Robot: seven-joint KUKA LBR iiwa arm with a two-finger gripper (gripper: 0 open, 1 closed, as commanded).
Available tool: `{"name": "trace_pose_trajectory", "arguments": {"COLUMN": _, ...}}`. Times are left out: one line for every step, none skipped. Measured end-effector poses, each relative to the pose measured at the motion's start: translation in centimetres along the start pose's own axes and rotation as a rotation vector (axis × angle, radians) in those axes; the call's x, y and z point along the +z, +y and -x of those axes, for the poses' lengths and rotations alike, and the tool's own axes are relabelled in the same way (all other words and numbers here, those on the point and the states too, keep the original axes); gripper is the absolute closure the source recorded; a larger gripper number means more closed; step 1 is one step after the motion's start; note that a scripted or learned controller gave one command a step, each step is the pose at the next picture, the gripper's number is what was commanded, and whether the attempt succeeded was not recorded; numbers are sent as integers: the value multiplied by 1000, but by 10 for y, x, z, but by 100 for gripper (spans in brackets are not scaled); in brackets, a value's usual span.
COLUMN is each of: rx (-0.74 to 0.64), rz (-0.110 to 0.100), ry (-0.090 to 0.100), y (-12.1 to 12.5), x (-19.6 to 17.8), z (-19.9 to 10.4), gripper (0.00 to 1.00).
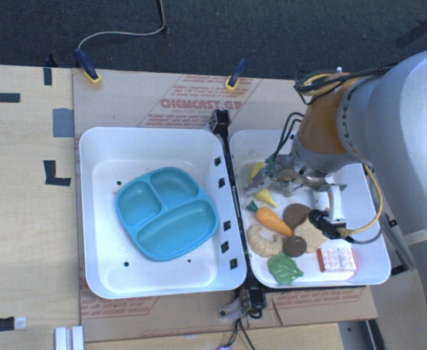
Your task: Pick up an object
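The right bin holds several small toy foods: an orange carrot, a brown oval piece, a dark brown round piece, a beige shrimp-like piece, a green leafy piece, a yellow piece and a red-and-white packet. My gripper reaches down into the upper left part of this bin, right above the yellow pieces. The wrist hides the fingertips.
The left bin holds a blue divided plate. A black divider runs between the bins. The arm's grey body and orange band cover the right bin's upper right. Yellow clamps hold the cardboard at the back.
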State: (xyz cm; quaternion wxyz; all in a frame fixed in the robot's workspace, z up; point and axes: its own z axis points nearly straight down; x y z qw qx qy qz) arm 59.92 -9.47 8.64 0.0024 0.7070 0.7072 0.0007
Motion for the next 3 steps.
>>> {"name": "trace_pose_trajectory", "arguments": {"rx": -1, "rz": -1, "ry": 1, "y": 54, "x": 1, "z": 8, "gripper": 0}}
{"name": "trace_pose_trajectory", "arguments": {"rx": 0, "rz": -2, "ry": 0, "y": 44, "x": 1, "z": 2, "gripper": 0}}
{"name": "trace_pose_trajectory", "arguments": {"rx": -1, "rz": -1, "ry": -1, "y": 44, "x": -10, "z": 2, "gripper": 100}}
